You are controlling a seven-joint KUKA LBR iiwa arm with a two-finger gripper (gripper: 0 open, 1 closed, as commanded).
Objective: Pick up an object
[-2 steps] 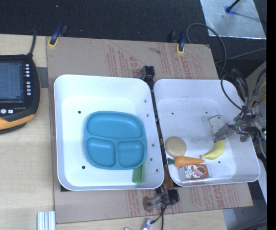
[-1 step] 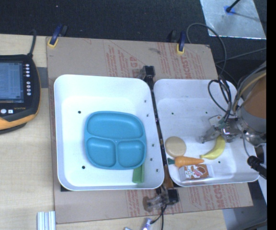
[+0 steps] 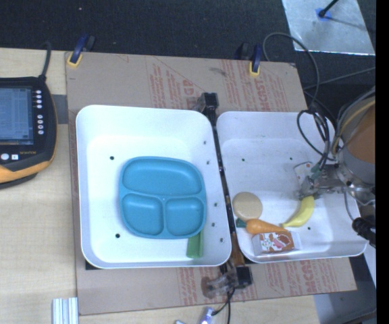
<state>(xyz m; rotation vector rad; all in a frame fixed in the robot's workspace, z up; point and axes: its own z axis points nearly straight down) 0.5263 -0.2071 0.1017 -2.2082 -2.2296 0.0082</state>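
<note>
Overhead slanted view of the tabletop (image 3: 19, 235), covered in part by a cardboard sheet (image 3: 161, 86) that carries two shallow white bins side by side. The KUKA arm (image 3: 360, 140) enters at the right edge; its pincer (image 3: 314, 181) sits low over the right bin (image 3: 262, 137), with cables looping above it — whether it is released or clenched cannot be told from this angle, and nothing is visibly held in it.

Task objects, located from the pincer: a toy banana (image 3: 301, 212) lies just below it, its upper tip very close to the pincer, contact uncertain. Further to the lower left lie a toy carrot (image 3: 267, 227) and, touching the carrot's upper end, a round beige disc (image 3: 248, 205). A small printed packet (image 3: 274, 243) lies below the carrot, near the bin's front wall.

Well to the left of the pincer, the left bin (image 3: 100, 130) holds a blue divided plate (image 3: 162, 196) and a green piece (image 3: 194, 246) at the plate's lower right corner. Far left on the tabletop — a teach pendant (image 3: 12, 127) with a lit screen.
</note>
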